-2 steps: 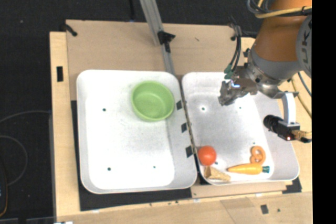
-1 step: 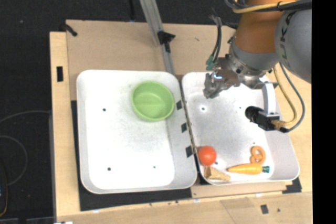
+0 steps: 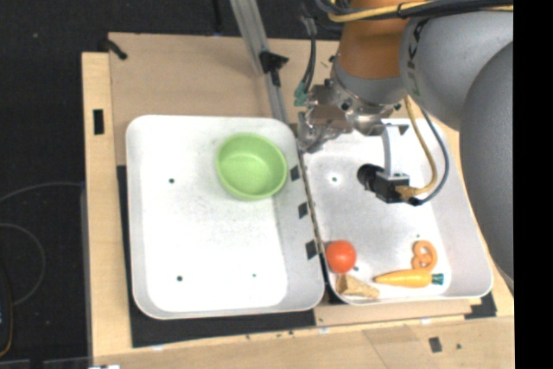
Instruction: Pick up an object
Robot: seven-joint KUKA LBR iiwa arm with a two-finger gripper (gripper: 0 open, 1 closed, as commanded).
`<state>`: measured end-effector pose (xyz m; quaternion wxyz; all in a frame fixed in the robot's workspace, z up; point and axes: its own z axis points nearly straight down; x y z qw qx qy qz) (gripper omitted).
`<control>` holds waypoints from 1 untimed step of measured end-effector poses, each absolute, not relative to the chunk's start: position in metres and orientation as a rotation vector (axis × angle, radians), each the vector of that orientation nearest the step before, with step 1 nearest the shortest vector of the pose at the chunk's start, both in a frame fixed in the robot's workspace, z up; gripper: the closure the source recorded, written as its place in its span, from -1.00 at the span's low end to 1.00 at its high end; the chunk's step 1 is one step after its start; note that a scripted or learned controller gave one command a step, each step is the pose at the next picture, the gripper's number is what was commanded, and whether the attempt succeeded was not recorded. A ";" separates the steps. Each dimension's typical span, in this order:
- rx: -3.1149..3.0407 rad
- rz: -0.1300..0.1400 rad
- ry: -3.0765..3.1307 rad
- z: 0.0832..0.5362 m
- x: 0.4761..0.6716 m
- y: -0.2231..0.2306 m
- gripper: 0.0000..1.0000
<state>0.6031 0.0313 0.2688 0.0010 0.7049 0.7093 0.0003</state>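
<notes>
Inventory, L to R, for you at the console:

1. Bench point(image 3: 173, 73): tan board on dark floor, carries both bins side by side.
2. Left bin point(image 3: 173, 272): shallow, white, a few dark specks on its floor.
3. Green bowl point(image 3: 251, 167): sits upright in left bin, near the far edge, toward that bin's far-right corner. Nothing touches it.
4. Metal rail point(image 3: 246, 13): slants from top of frame down to the bins' shared edge at the far side.
5. Gripper point(image 3: 313, 134): hangs over the far end of the shared edge, at right bin's far-left corner. You can't tell from here whether the claw is spread or pressed together; too small and dark. No item seen in it.
6. Right bin point(image 3: 346, 177): white, partly under the arm.
7. Red ball point(image 3: 340, 256): right bin, near-left corner, beside the shared edge.
8. Tan piece point(image 3: 356, 287): just below the ball, at the near edge.
9. Orange carrot point(image 3: 403, 277): lies along the near edge, teal tip pointing right.
10. Orange ring-shaped bit point(image 3: 423, 253): just above carrot, toward near-right corner.
11. Arm point(image 3: 449, 56): grey w/ orange band, enters from the right over the right bin's far side.
</notes>
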 end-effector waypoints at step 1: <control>2.215 0.000 2.226 0.248 0.626 0.070 1.00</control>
